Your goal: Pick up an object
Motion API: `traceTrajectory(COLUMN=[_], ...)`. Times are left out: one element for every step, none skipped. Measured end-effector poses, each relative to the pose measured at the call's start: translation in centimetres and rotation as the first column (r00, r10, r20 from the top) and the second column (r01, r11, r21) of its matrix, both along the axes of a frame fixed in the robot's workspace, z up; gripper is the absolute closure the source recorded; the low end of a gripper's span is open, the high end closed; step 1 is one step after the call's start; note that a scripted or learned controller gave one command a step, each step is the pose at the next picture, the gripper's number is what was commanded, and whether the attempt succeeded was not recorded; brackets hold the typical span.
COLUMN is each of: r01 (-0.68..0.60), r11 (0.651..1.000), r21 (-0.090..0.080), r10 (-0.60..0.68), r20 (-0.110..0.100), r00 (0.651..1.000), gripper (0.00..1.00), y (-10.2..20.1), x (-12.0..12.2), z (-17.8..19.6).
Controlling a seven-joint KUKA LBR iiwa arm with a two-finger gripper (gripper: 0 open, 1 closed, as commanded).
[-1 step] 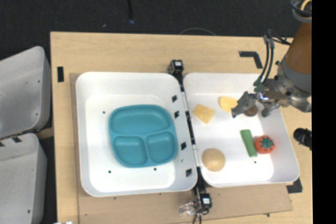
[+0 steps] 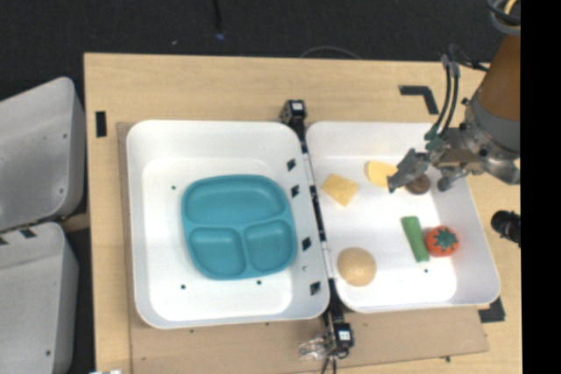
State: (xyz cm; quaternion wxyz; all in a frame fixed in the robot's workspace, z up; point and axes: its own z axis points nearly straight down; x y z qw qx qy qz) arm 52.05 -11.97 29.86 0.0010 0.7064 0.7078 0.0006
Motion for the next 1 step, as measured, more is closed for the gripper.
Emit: traceTrajectory(r01=[0.004], r11=[1.0], r21=[-0.001], r10=[-0.004], r20=[-0.005], r00=[1.0], gripper=[0.0], y=[0.46], x=[0.14], z=[-4.37])
